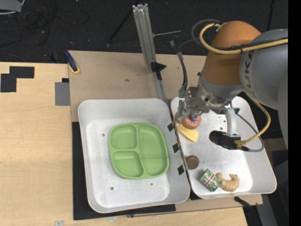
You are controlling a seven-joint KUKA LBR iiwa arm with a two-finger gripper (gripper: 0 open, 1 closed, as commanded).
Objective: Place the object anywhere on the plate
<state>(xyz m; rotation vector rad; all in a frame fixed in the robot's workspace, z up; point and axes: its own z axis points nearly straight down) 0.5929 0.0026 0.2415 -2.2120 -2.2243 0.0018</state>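
Hovering at the right bin's (256, 173) upper left corner, the end effector (190, 113) sits directly over a pink doughnut-shaped toy (192, 122) beside a yellow wedge (190, 134); whether it grips cannot be told. The green divided plate (139, 150) lies centrally in the left bin (94, 121). Risk: crowding from the wedge may spoil the grasp, and a loose hold could drop the toy at the bin wall.
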